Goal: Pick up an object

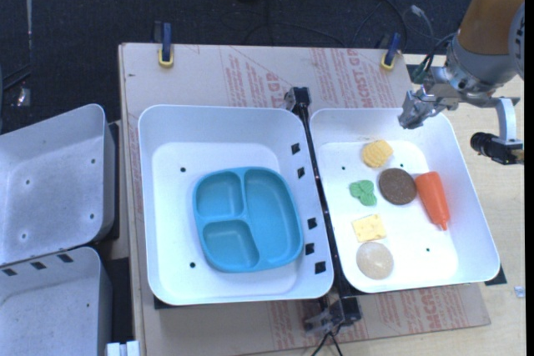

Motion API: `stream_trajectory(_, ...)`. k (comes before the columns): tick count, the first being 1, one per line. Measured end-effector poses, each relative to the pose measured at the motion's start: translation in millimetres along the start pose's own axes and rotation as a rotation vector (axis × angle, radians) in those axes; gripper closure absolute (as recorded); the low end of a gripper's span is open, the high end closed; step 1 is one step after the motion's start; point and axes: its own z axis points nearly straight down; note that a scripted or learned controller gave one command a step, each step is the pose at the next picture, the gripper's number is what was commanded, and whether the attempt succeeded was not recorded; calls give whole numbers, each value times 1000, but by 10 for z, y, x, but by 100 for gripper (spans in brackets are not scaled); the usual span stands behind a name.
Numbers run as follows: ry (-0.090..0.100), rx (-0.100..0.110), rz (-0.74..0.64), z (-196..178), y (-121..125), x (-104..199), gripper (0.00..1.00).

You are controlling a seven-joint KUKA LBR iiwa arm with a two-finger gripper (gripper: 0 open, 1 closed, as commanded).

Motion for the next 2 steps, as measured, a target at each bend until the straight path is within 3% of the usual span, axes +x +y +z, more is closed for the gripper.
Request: stream_trajectory(2,-1,-3,-1,-67,-29,1118,100)
